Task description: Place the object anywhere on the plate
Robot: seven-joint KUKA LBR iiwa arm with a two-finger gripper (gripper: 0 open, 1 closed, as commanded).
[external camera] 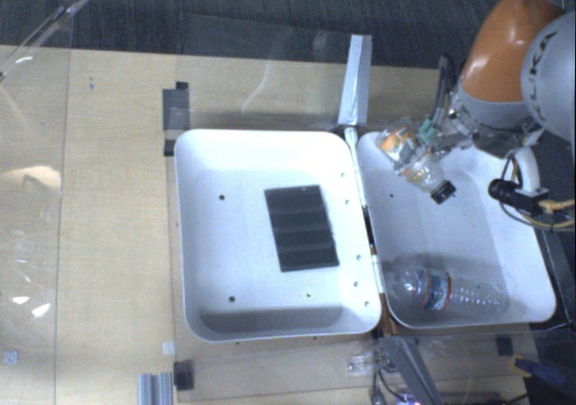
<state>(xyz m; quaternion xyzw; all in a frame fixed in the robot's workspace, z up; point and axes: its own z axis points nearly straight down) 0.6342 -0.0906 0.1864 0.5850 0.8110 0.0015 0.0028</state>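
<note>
Counter [99, 241] of pale wood carries two shallow white bins side by side. The left bin [202, 178] holds a dark, ribbed rectangular plate [301, 228], lying flat near the middle and turned a little askew to the bin's walls. The right bin [513, 241] holds a clear plastic bottle [445, 289], lying on its side along the near wall, its broad end toward the left bin and its narrow end pointing right. The bottle is well apart from the plate, with the walls of both bins between them.

The arm [508, 52] comes in from the right, its orange band showing above the far right corner of the right bin. Its pincer [418, 156] hangs over the far left part of the right bin, near the wall shared with the left bin. A clear, glinting mass with an orange spot sits at the pincer's tip, and a small black piece shows just below it; whether that mass is a held thing or part of the tool cannot be told, nor can the pincer's state. The pincer is well apart from the bottle, which lies untouched at the bin's near side. A black cable [513, 192] loops beside the wrist over the bin's right wall.
</note>
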